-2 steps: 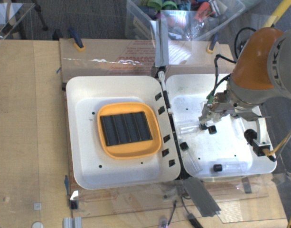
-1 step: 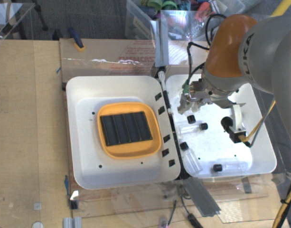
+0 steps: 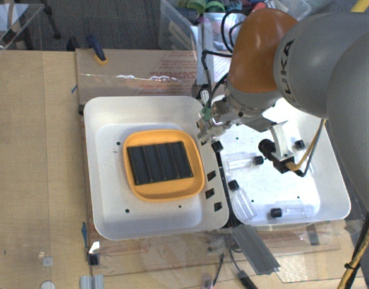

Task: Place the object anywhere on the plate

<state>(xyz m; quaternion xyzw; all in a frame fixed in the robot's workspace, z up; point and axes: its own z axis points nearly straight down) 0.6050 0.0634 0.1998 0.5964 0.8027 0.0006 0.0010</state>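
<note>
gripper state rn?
Gripper: cannot be told, arm hides it; it sits over the seam between the bins, beside the plate.

I can read only part of one mark: dark letters "UKA" running along the grey arm (image 3: 316,47) beside its orange band (image 3: 259,50). Nothing else is legible to me.

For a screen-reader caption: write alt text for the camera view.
A grey arm with an orange band reaches over two shallow white bins; the left bin holds a yellow-orange square plate with a dark ribbed rectangular block on it. Clear plastic tubes lie in the right bin.
</note>
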